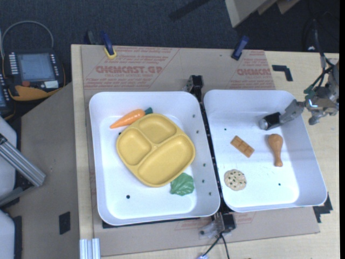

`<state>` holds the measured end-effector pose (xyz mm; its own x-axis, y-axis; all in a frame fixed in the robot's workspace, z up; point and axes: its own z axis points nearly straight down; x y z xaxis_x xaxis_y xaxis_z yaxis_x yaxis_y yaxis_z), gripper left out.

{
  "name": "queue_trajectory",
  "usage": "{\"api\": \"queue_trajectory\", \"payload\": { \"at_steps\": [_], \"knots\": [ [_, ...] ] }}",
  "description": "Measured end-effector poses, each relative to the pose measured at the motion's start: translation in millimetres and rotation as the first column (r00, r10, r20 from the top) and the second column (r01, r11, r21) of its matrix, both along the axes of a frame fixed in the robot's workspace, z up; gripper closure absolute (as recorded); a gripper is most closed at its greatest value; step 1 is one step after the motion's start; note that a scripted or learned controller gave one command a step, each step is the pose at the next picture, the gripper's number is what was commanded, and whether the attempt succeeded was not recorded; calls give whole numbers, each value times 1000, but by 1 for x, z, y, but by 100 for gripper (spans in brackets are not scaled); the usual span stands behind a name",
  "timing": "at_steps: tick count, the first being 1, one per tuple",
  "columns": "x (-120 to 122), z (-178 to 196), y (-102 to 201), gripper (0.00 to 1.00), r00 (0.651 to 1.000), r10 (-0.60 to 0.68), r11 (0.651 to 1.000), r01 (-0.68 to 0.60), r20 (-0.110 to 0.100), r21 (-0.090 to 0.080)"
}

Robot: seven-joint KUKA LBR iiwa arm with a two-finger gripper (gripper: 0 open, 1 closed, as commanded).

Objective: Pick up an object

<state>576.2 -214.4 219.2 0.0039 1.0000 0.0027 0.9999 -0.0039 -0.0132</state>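
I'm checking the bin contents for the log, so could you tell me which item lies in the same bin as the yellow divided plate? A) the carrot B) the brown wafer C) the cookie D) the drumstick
A: the carrot lies in the left bin just above the yellow divided plate, while the cookie, drumstick and brown wafer lie in the right bin.

I have one fixed camera, mounted above the bench (161,63) and looking down at a slant. It sits far enough back that I see both white bins whole, the left bin (102,161) and the right bin (302,193) side by side. The arm (323,99) enters from my right edge; dark floor lies beyond the bench's far side.
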Motion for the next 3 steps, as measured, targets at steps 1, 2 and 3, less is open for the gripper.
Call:
{"api": "queue_trajectory", "payload": {
  "at_steps": [1,2,3],
  "knots": [
    [3,8,1,0,1000,4,1000,-4,14,-4],
    [-1,-36,-3,0,1000,4,1000,-4,7,-1],
    [5,-94,0,0,1000,5,1000,-5,10,-1]
  ]
}}
